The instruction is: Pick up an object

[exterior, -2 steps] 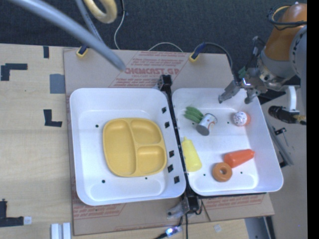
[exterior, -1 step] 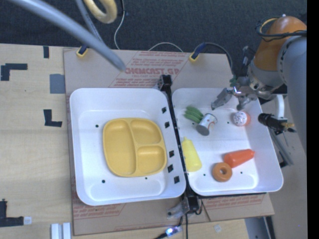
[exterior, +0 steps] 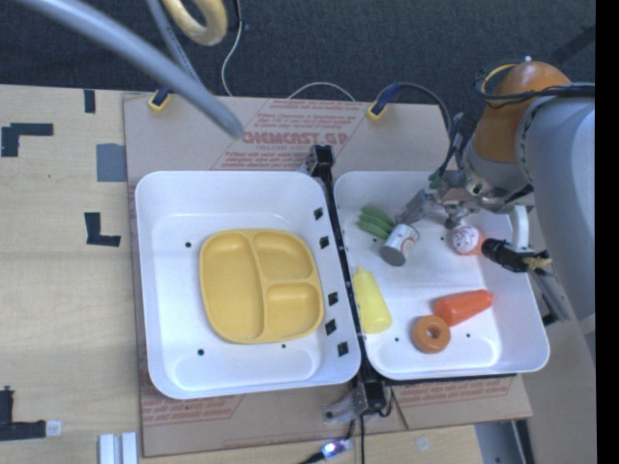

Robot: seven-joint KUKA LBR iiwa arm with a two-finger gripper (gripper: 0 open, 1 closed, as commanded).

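So the arm is in over the right bin, with its pincer low at the far side, right by a small grey cylinder thing and a green toy veg. Honestly can't tell if the pincer is spread or clenched, the wrist hardware blocks it, and nothing is visibly held. Looks like the reach-and-line-up step, not a lift yet. Best guess is the next move needs a clean drop onto one item, and the cylinder and green piece sit touching or nearly so, which could spoil the grab.

Count for the right bin: one green veg, one grey cylinder, one little round whitish-pink ball, one orange carrot, one donut-like ring, one yellow piece against the left wall. Six candidates, all lying loose in the bin.

Left bin: one yellow divided plate, three compartments. Two bins total on the table.
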